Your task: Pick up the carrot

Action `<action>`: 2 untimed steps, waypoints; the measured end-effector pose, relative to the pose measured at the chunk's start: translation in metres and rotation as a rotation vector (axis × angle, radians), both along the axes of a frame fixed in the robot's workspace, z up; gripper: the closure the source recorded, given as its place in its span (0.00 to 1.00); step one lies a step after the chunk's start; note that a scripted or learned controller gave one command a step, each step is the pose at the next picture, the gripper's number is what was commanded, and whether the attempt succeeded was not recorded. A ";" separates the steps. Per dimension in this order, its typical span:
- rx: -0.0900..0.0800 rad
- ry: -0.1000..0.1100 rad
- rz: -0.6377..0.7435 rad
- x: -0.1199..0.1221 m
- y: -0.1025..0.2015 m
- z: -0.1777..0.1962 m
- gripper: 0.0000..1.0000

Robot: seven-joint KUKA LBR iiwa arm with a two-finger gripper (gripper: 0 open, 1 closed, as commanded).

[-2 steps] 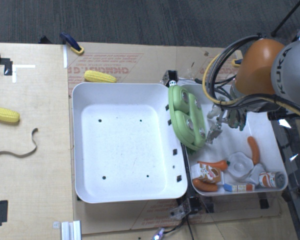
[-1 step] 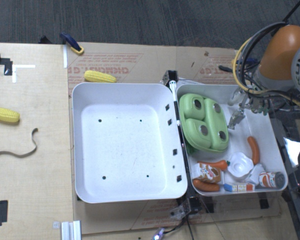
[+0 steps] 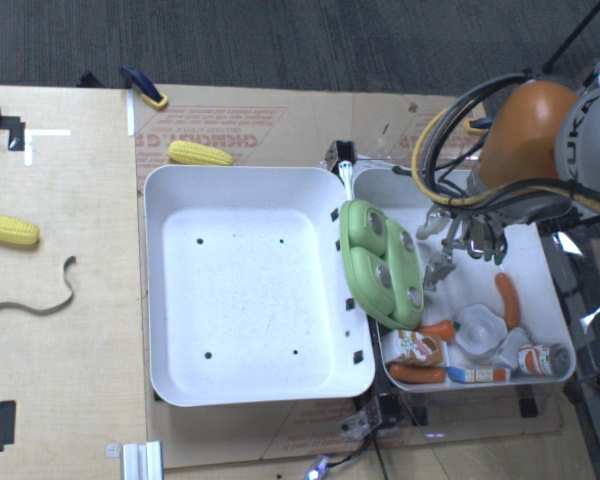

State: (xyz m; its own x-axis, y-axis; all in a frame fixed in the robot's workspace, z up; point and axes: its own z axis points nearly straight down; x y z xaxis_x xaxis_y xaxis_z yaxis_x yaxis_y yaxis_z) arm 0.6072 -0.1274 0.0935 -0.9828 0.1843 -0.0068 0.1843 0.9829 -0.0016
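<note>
Carrot [image 3: 437, 330] lies in the right bin [image 3: 552, 298], near its front, touching the lower end of the green tray [image 3: 380, 261] and just above a small packet [image 3: 418, 349]. The gripper [image 3: 458, 244] hangs over the bin's middle, apart from it; its jaws are spread and pinch nothing.

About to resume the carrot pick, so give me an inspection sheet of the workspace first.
Surface: two white bins; left bin, right bin.
Job's things: carrot in right bin, lying free.
Clutter: green tray across the divide; sausage, clear cup, can, tube.
Gripper: gripper over right bin, above the carrot.
Cables: black and yellow loops by wrist.
Surroundings: two corn cobs, hook on bench.
</note>
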 end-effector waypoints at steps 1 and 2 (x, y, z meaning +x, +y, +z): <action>-0.001 -0.002 -0.182 0.023 -0.065 0.001 0.00; 0.002 -0.003 -0.404 0.043 -0.094 0.001 0.00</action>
